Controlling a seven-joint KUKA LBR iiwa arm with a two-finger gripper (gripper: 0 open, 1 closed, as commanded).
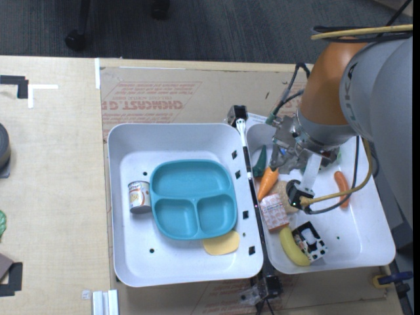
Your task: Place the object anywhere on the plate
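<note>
Gripper [293, 155] fingertips hidden among right-bin clutter

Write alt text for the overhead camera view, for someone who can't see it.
A grey and orange robot arm reaches from the right into the right bin, over a carrot, a snack packet and a banana. In the left bin sits a blue divided plate, with a small can beside it and a yellow piece at its near edge.

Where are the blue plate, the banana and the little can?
blue plate [190, 178]: camera view, bottom of its big top compartment.
banana [291, 248]: camera view, middle of its yellow peel.
little can [139, 196]: camera view, its labelled side.
</note>
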